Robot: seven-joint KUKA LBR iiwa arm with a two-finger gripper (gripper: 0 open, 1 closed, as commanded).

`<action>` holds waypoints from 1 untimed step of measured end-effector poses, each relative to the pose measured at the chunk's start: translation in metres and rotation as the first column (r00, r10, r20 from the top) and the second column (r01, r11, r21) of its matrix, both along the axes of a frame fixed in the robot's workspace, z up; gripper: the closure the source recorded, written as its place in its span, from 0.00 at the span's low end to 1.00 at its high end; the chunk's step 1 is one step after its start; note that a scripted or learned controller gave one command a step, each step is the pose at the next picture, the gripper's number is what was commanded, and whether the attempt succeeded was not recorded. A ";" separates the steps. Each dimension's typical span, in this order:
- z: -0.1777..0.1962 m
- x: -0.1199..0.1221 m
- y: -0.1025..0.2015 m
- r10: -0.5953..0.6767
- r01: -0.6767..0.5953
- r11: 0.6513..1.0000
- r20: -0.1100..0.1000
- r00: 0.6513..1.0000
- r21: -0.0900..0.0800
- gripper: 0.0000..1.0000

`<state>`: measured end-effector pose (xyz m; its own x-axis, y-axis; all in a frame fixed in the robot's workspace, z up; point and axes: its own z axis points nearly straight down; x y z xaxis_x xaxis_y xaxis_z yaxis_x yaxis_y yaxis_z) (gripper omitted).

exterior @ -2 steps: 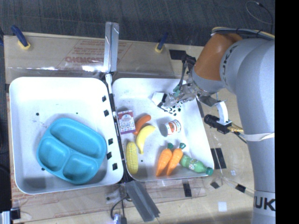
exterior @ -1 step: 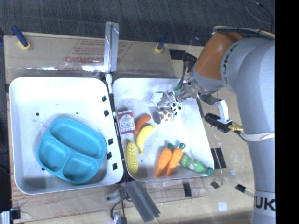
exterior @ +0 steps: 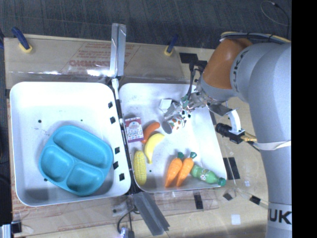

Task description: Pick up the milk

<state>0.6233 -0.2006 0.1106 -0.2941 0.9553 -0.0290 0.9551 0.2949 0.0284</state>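
You saw the grey arm [exterior: 267, 98] come in from the right side of the frame, its orange band [exterior: 223, 63] at upper right, with the wrist bent down over the upper part of the right bin [exterior: 148, 90]. The gripper [exterior: 184, 108] sat low in that bin, right of the frame's centre, and whether its pincer was apart or together you could not tell: the wrist body covered it from above.

The milk [exterior: 174, 119], a small white carton with dark cow spots, lay tilted directly under and touching the gripper's tip. You could not make out from this slant whether it was actually between the pincer's two sides or merely beside them. A small white box [exterior: 165, 104] sat just up and left of it.

Below the milk, toward the bin's middle, lay a yellow banana [exterior: 153, 145], with an orange piece [exterior: 150, 129] touching its upper end and a red packet [exterior: 132, 129] just left of that by the bin's left wall. A corn cob [exterior: 140, 166] lay at the lower left of the bin, two carrots [exterior: 178, 169] side by side near the lower centre, and a green bottle [exterior: 207, 175] on its side at lower right.

The left bin [exterior: 29, 98] held a blue divided plate [exterior: 74, 158] in its lower half.
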 end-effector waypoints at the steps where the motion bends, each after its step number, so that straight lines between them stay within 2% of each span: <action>1: 0.000 0.000 0.000 0.000 0.000 1.000 0.000 1.000 0.000 0.00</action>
<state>0.6234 -0.2003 0.1105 -0.2945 0.9552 -0.0288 0.9550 0.2952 0.0283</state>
